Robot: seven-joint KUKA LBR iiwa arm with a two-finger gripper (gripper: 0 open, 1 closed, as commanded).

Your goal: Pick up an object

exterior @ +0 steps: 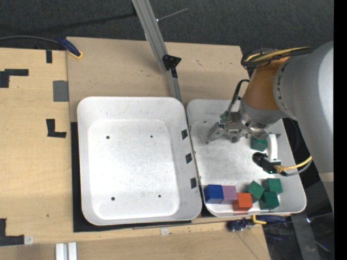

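From my seat I count two white bins on the bench (32,145); the left bin (87,145) is the larger, its floor speckled and marked with four small dark dots. A grey metal pole (154,34) slants down from the top edge to the gap between the bins, with one black clamp (171,62) on it. The right bin (217,161) carries the blocks; along its near edge I count one blue block (214,193), one pale purple block (230,193) just beside it, one orange block (244,200) touching the purple one, then three green blocks clustered at the near right corner: one (256,188), one (269,200) and one (275,185). A fourth green block (259,143) lies farther back, close under the arm's wrist and partly hidden by it. The end effector (212,135) hangs low over the far middle of the right bin, its fingers pointing left; I see no block between them, and I cannot tell from here whether they stand apart or together. The arm (303,85) enters from the right, with one orange band (260,88) above the wrist.
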